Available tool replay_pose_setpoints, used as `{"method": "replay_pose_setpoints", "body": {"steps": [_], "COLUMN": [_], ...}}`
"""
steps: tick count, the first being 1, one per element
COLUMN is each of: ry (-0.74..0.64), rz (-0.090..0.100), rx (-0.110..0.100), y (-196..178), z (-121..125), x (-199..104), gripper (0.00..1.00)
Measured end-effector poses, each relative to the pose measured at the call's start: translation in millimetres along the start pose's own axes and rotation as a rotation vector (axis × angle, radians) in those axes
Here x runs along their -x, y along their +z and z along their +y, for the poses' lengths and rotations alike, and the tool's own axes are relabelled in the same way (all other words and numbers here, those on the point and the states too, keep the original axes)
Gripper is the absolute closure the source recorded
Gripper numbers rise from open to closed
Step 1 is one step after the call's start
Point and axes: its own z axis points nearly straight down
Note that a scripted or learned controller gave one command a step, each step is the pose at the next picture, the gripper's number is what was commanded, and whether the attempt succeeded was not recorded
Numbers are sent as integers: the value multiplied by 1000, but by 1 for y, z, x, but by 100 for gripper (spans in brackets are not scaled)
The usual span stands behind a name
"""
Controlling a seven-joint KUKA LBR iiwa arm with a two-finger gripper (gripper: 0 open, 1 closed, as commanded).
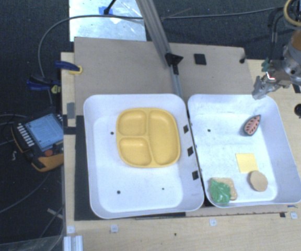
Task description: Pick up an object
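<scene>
The right bin [213, 114] holds a watermelon slice [251, 125] near its far right side, a yellow cheese square [246, 162], a round tan cookie [257, 181] and a toast with green lettuce [222, 190] at the front. My gripper [260, 89] hangs over the bin's far right corner, above and just right of the watermelon slice, with nothing seen in it. Its fingertips are small and blurred.
The left bin [101, 192] carries a yellow three-compartment plate [148, 137]. A metal pole [158, 30] slants down to the gap between the bins. Cables, clamps and a blue device [41, 132] lie off the bench at the left.
</scene>
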Motion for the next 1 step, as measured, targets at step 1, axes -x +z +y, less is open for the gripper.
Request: {"method": "replay_pose_setpoints", "body": {"steps": [1], "ry": [-3], "rz": [2], "rx": [-6], "y": [7], "z": [-12], "x": [-41], "gripper": [100]}}
